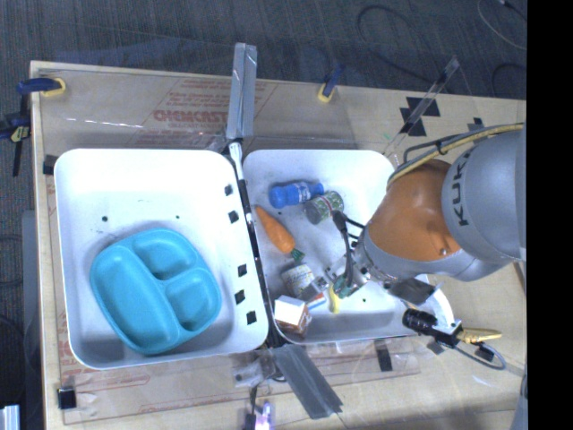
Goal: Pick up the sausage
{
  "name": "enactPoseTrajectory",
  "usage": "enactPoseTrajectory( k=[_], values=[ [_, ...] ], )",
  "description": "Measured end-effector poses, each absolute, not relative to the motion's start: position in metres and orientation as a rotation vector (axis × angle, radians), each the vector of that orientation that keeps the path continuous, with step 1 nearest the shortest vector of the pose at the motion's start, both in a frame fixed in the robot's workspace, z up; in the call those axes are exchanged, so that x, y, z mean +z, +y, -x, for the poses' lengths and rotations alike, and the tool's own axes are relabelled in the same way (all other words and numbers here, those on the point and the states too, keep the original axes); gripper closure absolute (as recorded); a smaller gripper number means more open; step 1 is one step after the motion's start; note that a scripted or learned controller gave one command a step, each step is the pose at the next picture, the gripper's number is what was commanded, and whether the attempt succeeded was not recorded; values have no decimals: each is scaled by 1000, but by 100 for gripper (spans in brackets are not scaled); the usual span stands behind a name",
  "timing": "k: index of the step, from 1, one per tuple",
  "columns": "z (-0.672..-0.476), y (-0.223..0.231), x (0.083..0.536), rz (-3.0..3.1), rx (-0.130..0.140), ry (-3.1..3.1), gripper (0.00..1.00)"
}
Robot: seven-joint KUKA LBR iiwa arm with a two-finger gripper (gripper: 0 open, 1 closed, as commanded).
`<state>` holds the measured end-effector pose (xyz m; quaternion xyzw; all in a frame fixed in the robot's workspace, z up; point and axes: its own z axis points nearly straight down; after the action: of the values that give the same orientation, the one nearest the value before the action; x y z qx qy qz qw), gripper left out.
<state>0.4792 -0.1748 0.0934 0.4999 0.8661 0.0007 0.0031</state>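
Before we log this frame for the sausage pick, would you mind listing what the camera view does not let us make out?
- Gripper: its fingers are too small and cluttered to read.
- Sausage: I cannot tell which item it is; the small pieces near the gripper are too blurred to name.
- Right bin: the arm hides its right part.
- Arm: cut off at the right edge.

Arm (488, 195) reads "KU" (rest hidden).
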Motion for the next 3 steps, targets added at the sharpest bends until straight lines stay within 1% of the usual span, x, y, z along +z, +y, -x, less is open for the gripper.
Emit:
enactPoseTrajectory(
  k=[1, 2, 3],
  values=[
    [-479, -175, 102, -1563, 1, 2721, 100],
    [-480, -174, 112, -1554, 1, 2725, 100],
    [-478, -155, 296, -1937, 0, 2471, 100]
  ],
)
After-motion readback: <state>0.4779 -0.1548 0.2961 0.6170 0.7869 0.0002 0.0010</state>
